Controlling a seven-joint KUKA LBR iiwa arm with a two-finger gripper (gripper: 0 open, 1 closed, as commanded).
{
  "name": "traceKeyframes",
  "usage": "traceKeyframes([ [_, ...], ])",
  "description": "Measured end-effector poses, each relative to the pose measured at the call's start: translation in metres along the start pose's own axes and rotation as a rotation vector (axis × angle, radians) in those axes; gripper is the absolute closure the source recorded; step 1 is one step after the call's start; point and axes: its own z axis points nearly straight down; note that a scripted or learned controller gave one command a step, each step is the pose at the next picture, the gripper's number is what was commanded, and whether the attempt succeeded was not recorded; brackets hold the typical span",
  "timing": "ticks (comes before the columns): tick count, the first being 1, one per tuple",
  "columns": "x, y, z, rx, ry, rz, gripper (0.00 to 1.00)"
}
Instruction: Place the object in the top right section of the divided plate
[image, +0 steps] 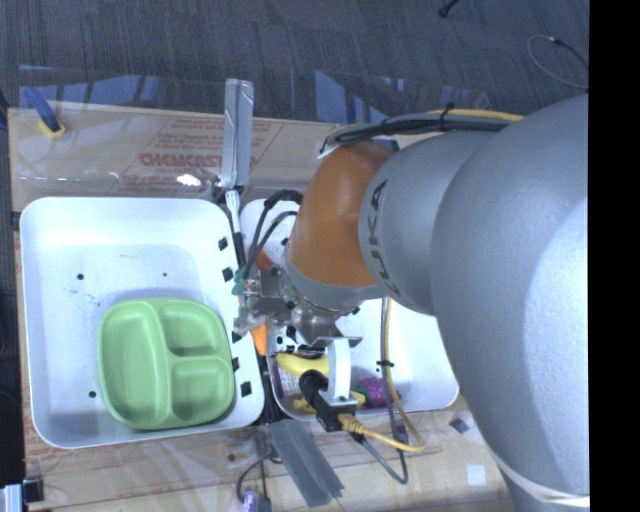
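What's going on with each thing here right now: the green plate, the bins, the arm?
Divided green plate: lying flat in the left bin, all three sections bare.
Left bin: holds the plate.
Right bin: largely hidden by the arm; a yellow object and a purple object lie inside.
Arm: reaching low over the right bin.

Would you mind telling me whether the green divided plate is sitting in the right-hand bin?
No, the green divided plate lies in the left bin, while the arm reaches down over the right bin.
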Motion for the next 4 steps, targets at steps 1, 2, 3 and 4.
traceKeyframes([
  [1, 0.053, -0.006, 0.002, -0.001, 0.000, -0.138, 1.00],
  [2, 0.006, -0.002, 0.025, 0.005, 0.001, 0.290, 1.00],
  [3, 0.006, -0.002, 0.024, 0.005, 0.001, 0.290, 0.00],
  [4, 0.006, -0.002, 0.024, 0.005, 0.001, 0.290, 0.00],
])
